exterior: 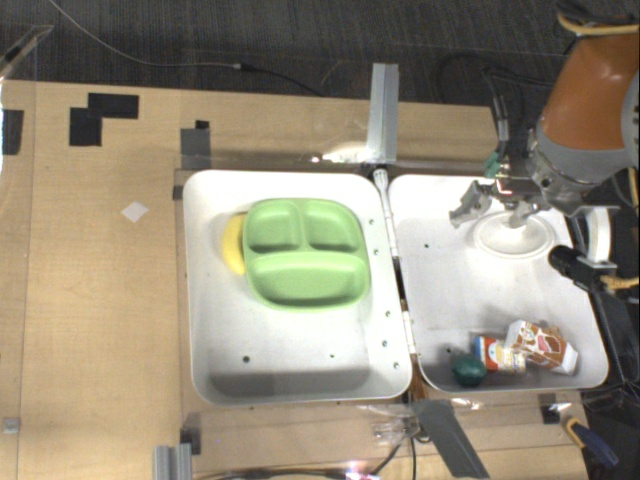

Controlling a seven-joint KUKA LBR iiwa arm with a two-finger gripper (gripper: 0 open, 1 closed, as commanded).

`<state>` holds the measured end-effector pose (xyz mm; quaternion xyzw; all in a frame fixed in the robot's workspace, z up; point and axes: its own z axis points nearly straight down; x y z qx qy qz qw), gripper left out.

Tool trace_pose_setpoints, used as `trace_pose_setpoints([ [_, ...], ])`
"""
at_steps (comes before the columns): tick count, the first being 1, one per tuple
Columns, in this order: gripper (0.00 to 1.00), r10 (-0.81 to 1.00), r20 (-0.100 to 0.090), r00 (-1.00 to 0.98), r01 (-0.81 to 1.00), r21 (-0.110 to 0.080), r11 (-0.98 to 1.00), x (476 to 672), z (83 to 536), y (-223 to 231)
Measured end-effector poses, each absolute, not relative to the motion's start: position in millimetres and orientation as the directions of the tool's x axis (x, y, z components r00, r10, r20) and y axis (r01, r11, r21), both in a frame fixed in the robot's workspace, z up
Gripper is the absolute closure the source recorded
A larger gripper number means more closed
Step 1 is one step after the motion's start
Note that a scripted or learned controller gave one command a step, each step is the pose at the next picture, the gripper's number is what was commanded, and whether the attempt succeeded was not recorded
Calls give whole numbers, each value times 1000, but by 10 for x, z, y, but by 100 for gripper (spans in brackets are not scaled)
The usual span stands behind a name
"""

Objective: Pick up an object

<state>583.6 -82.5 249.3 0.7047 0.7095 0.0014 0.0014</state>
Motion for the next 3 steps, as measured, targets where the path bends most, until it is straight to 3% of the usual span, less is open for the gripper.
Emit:
trace_pose_setpoints([
  [1, 0, 997, 1, 78, 997, 5, -78, 5887, 2390, -919],
  [2, 0, 981, -1, -194, 981, 4, 194, 6247, 1573, -1472],
  [3, 0, 960, -4, -281, 960, 5, 281, 5557, 1764, -2061],
])
